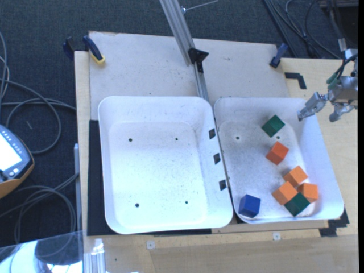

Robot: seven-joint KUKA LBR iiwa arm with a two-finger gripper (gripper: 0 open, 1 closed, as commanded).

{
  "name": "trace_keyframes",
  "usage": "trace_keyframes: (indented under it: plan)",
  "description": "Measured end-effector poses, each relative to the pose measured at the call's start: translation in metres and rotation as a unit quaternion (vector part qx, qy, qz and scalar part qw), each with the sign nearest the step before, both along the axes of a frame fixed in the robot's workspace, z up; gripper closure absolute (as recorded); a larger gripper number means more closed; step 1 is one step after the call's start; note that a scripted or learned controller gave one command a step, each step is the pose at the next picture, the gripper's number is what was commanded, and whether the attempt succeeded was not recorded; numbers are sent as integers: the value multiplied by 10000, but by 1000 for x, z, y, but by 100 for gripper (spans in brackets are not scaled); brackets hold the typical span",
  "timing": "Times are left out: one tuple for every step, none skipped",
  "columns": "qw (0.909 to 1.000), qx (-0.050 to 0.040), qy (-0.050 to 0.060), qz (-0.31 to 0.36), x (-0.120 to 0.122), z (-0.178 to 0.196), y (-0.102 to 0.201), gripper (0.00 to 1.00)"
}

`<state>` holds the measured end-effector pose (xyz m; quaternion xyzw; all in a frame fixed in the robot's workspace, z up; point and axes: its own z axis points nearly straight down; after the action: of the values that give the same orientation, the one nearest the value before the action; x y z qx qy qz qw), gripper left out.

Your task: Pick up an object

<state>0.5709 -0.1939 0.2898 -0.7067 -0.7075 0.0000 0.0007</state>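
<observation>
Orange, green and blue blocks all sit in the right bin (318,152): green block (273,125) at the top, orange block (277,152) below it, blue block (249,205) at the bottom left, a touching orange/green cluster (296,190) at the bottom right. Gripper (322,110) hovers over the bin's upper right rim, fingers spread, nothing between them.

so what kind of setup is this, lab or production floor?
Most likely a robotics lab bench for grasping trials: two white bins clamped side by side, coloured blocks in the right one, the hand over its edge, and loose cables on the carpet.
</observation>
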Motion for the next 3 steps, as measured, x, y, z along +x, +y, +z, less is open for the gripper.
trace_keyframes:
  plan:
    - [10000,17,35,17,7,-71,40,0]
    - [10000,2,13,-8,-21,-71,38,0]
    - [10000,-16,32,-5,60,-191,39,0]
